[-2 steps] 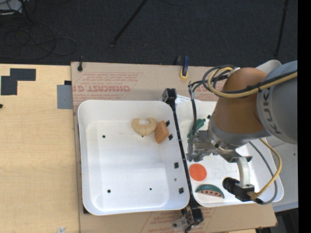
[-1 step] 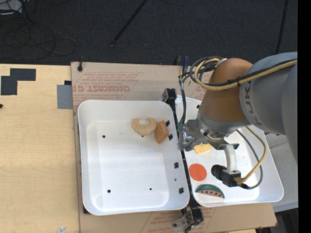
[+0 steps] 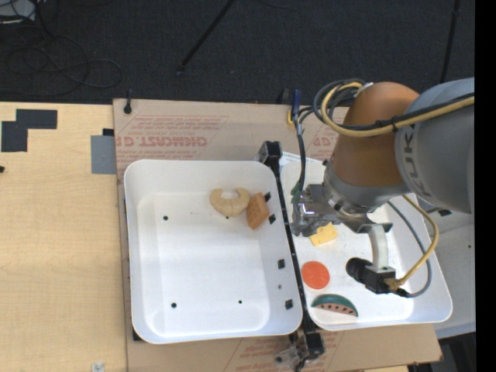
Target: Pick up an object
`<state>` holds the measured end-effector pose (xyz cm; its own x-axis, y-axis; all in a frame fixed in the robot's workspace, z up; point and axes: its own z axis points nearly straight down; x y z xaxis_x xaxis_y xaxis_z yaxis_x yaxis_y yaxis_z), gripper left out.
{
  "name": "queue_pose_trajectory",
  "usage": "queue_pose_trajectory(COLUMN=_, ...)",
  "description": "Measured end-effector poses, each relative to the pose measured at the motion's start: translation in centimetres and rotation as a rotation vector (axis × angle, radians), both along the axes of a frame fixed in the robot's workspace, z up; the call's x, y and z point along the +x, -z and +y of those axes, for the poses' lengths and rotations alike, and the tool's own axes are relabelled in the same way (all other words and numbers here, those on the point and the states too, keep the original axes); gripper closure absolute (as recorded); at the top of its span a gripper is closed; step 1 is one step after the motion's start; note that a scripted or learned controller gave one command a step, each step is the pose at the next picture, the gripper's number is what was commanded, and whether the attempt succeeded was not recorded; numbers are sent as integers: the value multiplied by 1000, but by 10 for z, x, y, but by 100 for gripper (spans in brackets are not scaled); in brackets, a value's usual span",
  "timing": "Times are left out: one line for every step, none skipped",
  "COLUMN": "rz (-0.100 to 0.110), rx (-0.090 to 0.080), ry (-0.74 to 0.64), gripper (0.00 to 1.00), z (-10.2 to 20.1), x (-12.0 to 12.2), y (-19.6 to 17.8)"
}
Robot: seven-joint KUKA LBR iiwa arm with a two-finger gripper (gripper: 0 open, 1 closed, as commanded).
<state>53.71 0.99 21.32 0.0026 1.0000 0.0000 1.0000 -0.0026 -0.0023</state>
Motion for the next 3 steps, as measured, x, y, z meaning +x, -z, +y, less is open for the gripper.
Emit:
queue_pose_trajectory(rz=0, rx=1, ry=-7, gripper=100, z=45, x=45, y=28)
queue_pose_trajectory(rz=-17, rx=0, ry=-2, gripper=100, z=-12, x=4, y=-249)
queue_pose_trajectory(rz=12, rx=0, ry=-7, gripper=100, z=30, x=-2, y=-131)
